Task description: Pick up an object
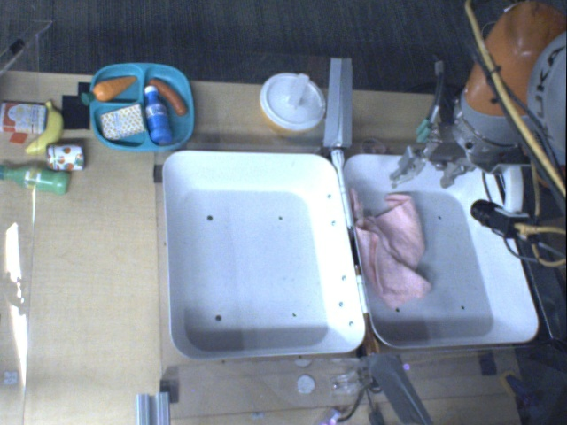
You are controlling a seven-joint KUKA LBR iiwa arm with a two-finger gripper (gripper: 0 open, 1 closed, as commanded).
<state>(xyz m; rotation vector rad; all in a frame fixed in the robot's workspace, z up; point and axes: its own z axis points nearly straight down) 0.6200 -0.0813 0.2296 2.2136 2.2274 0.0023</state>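
1. The task looked barely begun: the crumpled pink cloth lay on the floor of the right-hand shallow white plastic bin, against the wall that bin shares with its neighbour, and nothing had been lifted.
2. The grey two-finger gripper hung over the far rim of that same bin, just beyond the cloth and apart from it. Its metal fingers were spread wide with nothing between them.
3. What was left, by my judgement, was nearly everything: bringing the gripper over the cloth, descending, closing on a fold and raising it clear.
4. The left-hand shallow white plastic bin, on the far side of the shared wall from the cloth, offered no object to pick.
5. Hard to make out: the fingertips blurred into the bin rim behind them, so their height above the bin could not be judged, and the cloth's folds hid whatever might lie beneath.
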